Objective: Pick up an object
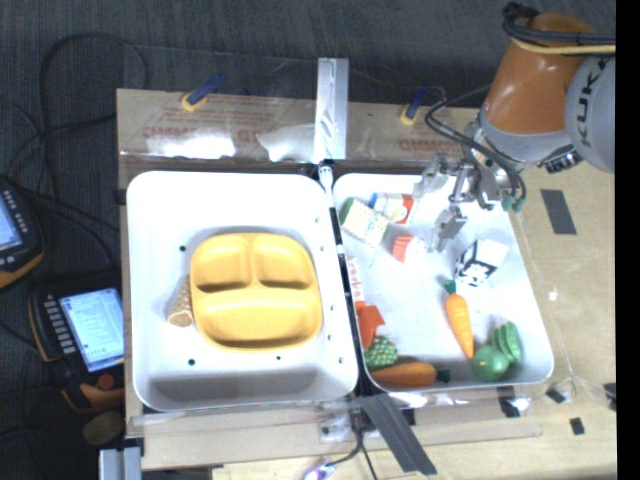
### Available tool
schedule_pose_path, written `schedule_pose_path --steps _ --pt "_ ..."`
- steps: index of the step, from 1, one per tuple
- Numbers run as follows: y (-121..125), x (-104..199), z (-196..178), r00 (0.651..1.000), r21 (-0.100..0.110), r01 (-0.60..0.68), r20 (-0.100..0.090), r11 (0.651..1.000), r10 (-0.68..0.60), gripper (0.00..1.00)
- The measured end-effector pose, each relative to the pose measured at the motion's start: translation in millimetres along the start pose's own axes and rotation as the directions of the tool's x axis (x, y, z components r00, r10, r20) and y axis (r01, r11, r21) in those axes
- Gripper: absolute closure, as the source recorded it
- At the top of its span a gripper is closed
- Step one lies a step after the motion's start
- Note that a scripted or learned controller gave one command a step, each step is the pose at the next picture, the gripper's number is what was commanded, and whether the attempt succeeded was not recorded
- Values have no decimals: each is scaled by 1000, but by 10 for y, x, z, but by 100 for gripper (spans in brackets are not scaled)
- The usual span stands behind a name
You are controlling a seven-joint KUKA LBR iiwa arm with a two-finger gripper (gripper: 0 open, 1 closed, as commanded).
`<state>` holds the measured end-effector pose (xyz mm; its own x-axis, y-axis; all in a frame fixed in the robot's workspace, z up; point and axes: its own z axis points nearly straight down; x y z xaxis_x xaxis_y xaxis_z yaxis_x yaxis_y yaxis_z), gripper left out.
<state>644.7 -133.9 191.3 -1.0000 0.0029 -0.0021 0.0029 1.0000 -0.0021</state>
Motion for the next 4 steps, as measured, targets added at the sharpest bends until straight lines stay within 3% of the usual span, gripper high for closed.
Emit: schedule_pose_path --steps 1,2,3,4 --pt "68 -100 705 999 5 27 21 1000 -27 0" --pt "-408 195 1019 998 3 69 9 998 -69 0" --pt "-461 634 1012 999 2 46 9 999 -46 0" --pt "-828 1335 1003 1000 3 -16 10 1000 16 0"
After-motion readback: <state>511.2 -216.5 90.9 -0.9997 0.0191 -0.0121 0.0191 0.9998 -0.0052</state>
